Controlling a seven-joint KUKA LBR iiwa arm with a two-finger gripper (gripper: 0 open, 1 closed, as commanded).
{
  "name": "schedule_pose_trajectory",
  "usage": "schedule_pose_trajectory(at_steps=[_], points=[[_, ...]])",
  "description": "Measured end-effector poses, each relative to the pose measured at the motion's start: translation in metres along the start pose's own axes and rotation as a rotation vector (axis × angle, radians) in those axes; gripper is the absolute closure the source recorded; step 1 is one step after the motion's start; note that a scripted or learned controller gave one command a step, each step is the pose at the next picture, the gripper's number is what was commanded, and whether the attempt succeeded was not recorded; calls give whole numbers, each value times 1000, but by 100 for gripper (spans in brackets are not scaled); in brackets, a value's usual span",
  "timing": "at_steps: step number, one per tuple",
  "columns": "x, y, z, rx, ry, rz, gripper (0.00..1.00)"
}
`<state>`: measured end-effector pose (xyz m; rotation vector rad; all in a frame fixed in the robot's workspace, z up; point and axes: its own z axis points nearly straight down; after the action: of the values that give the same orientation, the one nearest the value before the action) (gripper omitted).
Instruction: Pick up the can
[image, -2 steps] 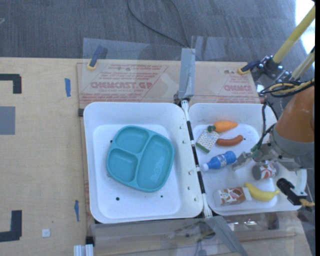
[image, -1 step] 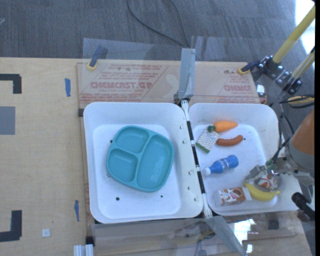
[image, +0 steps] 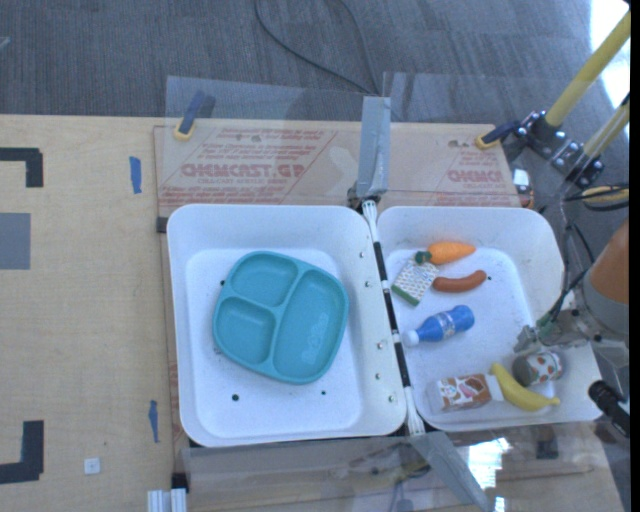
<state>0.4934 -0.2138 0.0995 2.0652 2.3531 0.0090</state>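
The can (image: 543, 368) is small, with a brown and white label. It stands in the right bin (image: 500, 228) near its front right corner, touching the banana (image: 522, 391). My gripper (image: 548, 338) hangs just above and behind the can at the bin's right wall. The grey arm with its orange band (image: 608, 278) reaches in from the right. Nothing is visibly held.
In the right bin lie a carrot (image: 450, 252), a sausage (image: 459, 282), a green and white packet (image: 412, 282), a blue bottle (image: 441, 325) and a carton (image: 463, 391). The left bin (image: 200, 300) holds a teal divided plate (image: 280, 316).
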Motion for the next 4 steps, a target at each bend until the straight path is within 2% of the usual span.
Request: schedule_pose_trajectory(at_steps=[1,2,3,4], points=[[0,0,0,0,0,0,0],[-1,-8,10,2,11,24,0],[-7,16,11,4,12,-79,0],[-3,-9,11,1,8,-56,0]])
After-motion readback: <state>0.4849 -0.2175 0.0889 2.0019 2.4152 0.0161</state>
